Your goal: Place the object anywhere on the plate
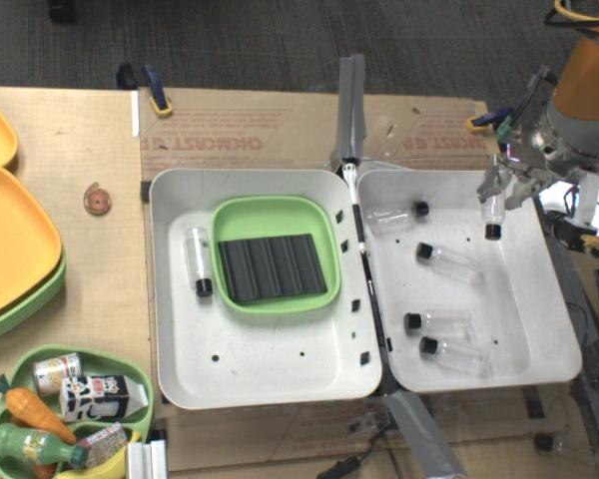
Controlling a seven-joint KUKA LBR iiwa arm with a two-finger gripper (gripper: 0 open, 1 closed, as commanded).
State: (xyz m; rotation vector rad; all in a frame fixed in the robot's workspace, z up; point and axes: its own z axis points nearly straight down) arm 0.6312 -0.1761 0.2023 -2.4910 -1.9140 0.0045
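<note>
Plastic dominates the bench: two shallow white bins with rounded corners sit side by side, the left bin (170,367) holding a square green plate (324,218) whose raised rim surrounds a dark, ribbed insert (272,267). Just left of the plate lies a clear vial with a black cap (198,260), resting on the bin floor and close beside the plate's edge. The right bin (539,357) carries several more clear, black-capped vials: one near its upper left (394,214), one at centre (447,259), and two close together toward the lower middle (439,321) (456,353). Their transparent bodies nearly vanish against the white, so mostly the caps are readable. The gripper (494,203) hangs over the upper right part of the right bin, at the end of the grey arm with its orange band (586,88), which is cut off by the frame's right edge. A vial (493,218) hangs upright from its fingers, black cap down, pinched between them above the bin floor. The bins rest on brown printed cardboard (250,138) over a pale wooden bench, with dark carpet along the top of the frame. Stacked orange and green plates (15,257) are cropped at the left edge, and a green bowl of toy groceries (65,407) sits at the lower left.
</note>
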